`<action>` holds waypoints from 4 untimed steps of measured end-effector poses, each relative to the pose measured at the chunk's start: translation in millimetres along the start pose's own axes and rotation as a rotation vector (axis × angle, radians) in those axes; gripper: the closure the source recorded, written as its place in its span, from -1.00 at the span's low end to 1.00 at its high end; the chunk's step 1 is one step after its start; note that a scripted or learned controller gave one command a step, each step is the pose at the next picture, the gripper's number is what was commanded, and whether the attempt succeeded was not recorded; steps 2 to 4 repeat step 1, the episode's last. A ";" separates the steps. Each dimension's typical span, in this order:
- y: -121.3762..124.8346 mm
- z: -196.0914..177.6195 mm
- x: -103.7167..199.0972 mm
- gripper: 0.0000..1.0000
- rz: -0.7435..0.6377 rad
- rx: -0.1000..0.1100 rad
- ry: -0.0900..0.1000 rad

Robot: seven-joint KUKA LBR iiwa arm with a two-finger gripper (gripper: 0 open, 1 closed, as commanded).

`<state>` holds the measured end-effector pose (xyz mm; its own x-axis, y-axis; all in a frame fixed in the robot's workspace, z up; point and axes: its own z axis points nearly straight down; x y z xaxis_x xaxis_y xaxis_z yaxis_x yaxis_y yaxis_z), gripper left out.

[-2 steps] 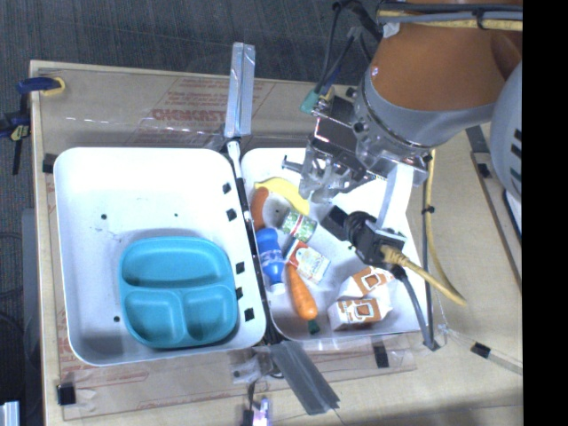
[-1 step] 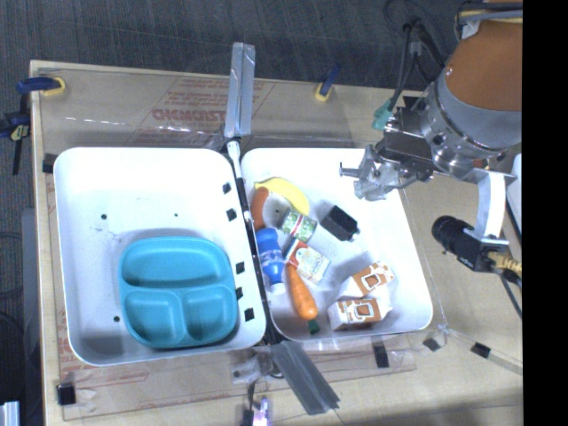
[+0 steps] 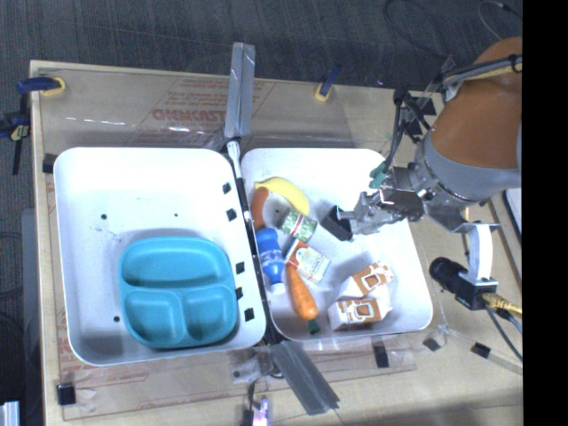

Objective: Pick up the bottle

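Arm: grey, with an orange band above the wrist, reaching in from the right edge at mid height.
Wrist: angled leftward and slightly down.
Gripper point(image 3: 335, 223): dark tip at the arm's left end.

You see two bins point(image 3: 89, 180) of smooth white plastic with a soft sheen, the left one holding a matt turquoise plastic tray point(image 3: 177, 293), and the bench point(image 3: 115, 105) under them looks like pale wood beneath a clear glossy sheet. In the right bin the blue-and-white bottle point(image 3: 270, 257) looks like shiny plastic, the small cartons point(image 3: 362, 298) like printed card, the carrot point(image 3: 303, 298) and banana point(image 3: 286, 191) smooth and slightly glossy; the gripper point(image 3: 342, 223) looks dark and matt
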<state>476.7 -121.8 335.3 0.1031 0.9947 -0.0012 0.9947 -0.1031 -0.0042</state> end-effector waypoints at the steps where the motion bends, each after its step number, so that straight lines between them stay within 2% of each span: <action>1: -2.2 -107.6 23.3 1.00 -0.247 -0.006 0.000; 4: -2.2 -107.6 23.3 1.00 -0.247 -0.006 0.000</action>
